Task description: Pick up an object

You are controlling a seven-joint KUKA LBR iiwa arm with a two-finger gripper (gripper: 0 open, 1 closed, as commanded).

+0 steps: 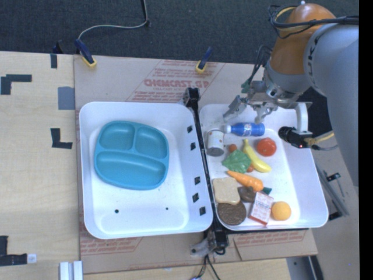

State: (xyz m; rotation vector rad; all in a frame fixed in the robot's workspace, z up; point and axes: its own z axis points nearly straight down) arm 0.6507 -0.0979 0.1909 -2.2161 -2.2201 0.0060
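Note:
My gripper (243,115) hangs over the back of the right bin (304,177), its fingers spread open with nothing between them. Just below its fingertips lies a blue bottle (245,129) on its side. A grey can (215,142) lies to the bottle's left and a red tomato (267,147) to its right. Further forward lie a banana (257,158), a green leafy toy (237,160), a carrot (246,180), a bread slice (226,190), a brown cookie (232,213), a red-and-white packet (261,207) and an orange (281,210).
The left bin (145,212) holds a blue divided plate (132,155). A black divider (198,150) runs between the two bins. The arm's grey body and orange band (297,39) fill the upper right above the right bin.

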